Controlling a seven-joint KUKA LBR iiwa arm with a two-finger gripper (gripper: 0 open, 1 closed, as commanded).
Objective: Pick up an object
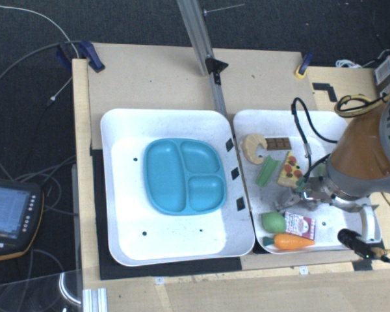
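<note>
The right bin (325, 117) holds several toy foods. A tan bagel piece (251, 147) and a brown chocolate bar (277, 144) lie at its far left. Below them are a green stick (268, 171) and a pizza slice (290, 171). Along the near edge sit a green round fruit (272, 222), a pink carton (299, 225) and an orange carrot (293, 242). My gripper (296, 199) hangs low in the middle of this bin, just below the pizza slice and above the pink carton. No object shows in its grasp.
In the left bin (117, 174) lies a blue divided plate (184, 175). A metal pole (198, 28) slants down to the gap between the bins. The grey and orange arm (367, 155) covers the right bin's right side, with black cables (305, 125) looping above it.
</note>
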